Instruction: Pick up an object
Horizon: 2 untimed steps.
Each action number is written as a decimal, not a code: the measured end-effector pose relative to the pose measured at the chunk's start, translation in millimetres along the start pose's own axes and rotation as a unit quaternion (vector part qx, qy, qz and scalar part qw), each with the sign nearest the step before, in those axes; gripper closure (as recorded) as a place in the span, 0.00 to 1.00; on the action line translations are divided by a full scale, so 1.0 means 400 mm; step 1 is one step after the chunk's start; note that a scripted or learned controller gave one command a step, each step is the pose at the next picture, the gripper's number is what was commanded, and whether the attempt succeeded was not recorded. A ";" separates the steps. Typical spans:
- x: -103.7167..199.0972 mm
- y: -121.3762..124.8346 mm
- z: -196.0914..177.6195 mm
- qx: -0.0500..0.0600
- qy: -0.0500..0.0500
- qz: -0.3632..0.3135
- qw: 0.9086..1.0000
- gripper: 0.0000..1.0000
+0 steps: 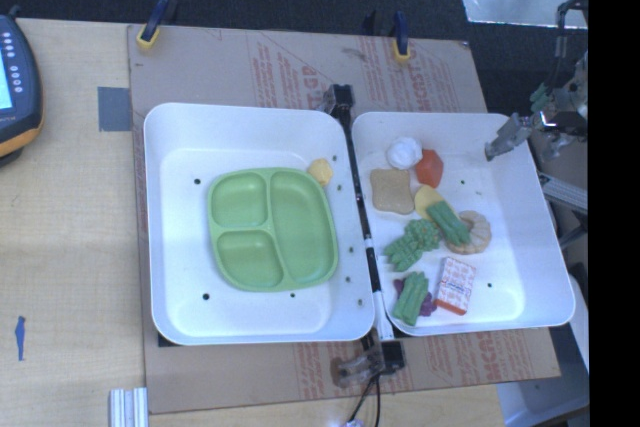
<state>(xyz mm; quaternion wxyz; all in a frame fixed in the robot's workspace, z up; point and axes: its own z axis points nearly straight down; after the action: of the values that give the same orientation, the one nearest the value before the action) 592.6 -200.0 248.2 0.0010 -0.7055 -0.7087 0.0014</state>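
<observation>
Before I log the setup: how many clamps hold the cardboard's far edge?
2: a yellow clamp at the far-left corner and a blue-handled clamp further right. Others may sit out of frame.

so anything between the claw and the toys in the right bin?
Nothing visible. The claw sits at the right bin's upper right edge, with bare white floor between it and the nearest toys, the orange piece and white ball. The pile is tightly packed, though.

Gripper [503, 139]: grey metal finger, teal bit + cables behind, blurry
</observation>
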 end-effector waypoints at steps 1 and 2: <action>0.115 0.062 0.230 0.003 0.001 -0.003 1.000 0.00; 0.156 0.060 0.396 0.000 0.000 -0.001 1.000 0.00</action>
<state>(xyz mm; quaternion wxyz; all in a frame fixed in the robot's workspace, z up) 615.8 -137.5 89.6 0.0012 -0.7045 -0.7097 0.0019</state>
